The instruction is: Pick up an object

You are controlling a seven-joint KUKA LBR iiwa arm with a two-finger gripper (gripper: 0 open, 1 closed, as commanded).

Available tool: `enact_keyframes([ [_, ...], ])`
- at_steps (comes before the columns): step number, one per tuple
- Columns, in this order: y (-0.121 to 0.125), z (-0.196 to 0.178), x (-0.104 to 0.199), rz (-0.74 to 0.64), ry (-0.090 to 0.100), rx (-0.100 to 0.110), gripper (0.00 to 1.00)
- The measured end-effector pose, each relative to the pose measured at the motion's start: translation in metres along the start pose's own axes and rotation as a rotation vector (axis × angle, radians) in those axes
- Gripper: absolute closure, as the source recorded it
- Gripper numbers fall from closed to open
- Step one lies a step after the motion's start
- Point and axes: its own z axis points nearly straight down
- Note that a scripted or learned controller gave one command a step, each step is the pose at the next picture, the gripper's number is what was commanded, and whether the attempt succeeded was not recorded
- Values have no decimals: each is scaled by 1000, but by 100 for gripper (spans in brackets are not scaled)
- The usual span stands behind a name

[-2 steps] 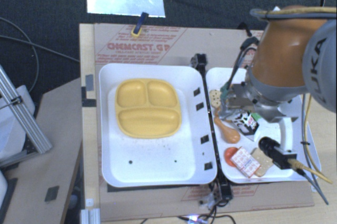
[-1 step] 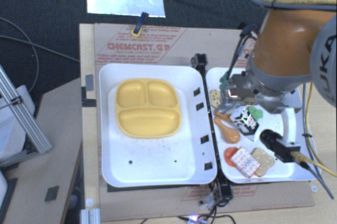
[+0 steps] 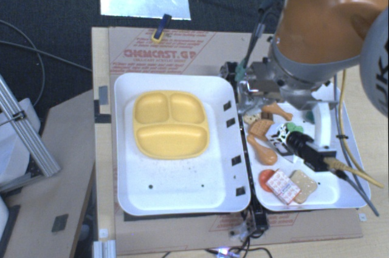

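From my station I see the gripper (image 3: 258, 91) low over the far left corner of the right bin (image 3: 325, 199), close to the wall which it shares with the left bin (image 3: 182, 202); it is mostly covered by the wrist, so I cannot tell how it stands or if it has anything. Above it the orange band (image 3: 328, 8) of the arm (image 3: 374, 62) takes the upper right part of the view. Just beside the gripper, in the right bin, the objects lie close together: a tan drumstick-shaped piece (image 3: 278, 110), an orange waffle-like piece (image 3: 260, 128), and a longer orange drumstick-shaped toy (image 3: 262, 150) which points toward the near side. Next to them I see a small black-and-white patterned object (image 3: 279, 134) and something green (image 3: 296, 127), partly hidden. A black cylindrical thing (image 3: 310, 152) lies across the middle of the bin, with a yellow stick (image 3: 355, 170) going out of it toward the right. At the near edge lie a red disc (image 3: 266, 177), a red-and-white checked packet (image 3: 284, 186) and a beige cracker-like piece (image 3: 305, 183), touching one another. In the left bin rests a yellow divided plate (image 3: 171, 124) with three compartments, in the far half. Both bins stand on a cardboard sheet (image 3: 161, 50) with red print.
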Motion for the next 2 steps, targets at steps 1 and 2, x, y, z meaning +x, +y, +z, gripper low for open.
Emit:
enact_keyframes([
  [1,1,-8,-3,-1,-3,3,100],
  [2,1,-18,-3,-6,-3,1,100],
])
